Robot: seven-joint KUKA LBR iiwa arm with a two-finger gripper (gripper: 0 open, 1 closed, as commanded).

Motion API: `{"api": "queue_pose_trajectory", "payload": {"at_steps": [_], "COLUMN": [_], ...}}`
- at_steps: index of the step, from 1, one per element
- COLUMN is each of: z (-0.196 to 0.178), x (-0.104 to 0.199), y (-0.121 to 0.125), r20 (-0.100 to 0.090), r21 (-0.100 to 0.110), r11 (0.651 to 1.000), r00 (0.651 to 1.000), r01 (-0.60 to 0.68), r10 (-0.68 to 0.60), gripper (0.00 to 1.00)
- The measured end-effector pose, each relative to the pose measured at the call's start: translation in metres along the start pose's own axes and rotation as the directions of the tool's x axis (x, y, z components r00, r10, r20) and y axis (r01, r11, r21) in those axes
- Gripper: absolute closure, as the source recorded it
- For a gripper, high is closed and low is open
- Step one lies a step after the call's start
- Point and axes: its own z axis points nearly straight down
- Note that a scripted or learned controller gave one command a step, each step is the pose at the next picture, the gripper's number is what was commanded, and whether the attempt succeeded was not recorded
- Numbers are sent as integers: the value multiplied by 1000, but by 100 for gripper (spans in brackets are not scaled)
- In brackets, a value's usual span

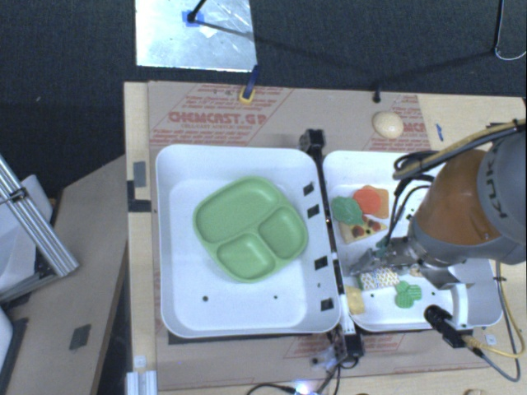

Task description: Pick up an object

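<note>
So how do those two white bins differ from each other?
The left bin holds one large thing, a green divided plate; the right bin holds several small toy foods, such as a pizza slice. The left bin is unobstructed, while the gripper and arm hang over the right one. Both are shallow, white and sit side by side.

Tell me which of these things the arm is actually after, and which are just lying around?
Part of the job:
gripper
right bin
pizza slice
green leaf toy
orange piece
small green piece
yellow piece

Just lying about:
green divided plate
left bin
beige ball
shiny sheet
</note>
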Motion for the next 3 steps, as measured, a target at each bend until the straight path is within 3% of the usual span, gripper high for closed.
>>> {"api": "queue_pose_trajectory", "payload": {"at_steps": [1,3], "z": [-14,-111], "x": [-1,-14], "y": [3,6], "r20": [3,6], "r21": [-11,-5], "r11": [1000,1000], "r00": [1000,1000], "r01": [0,3], "r10": [1,-3], "gripper": [100,100]}}
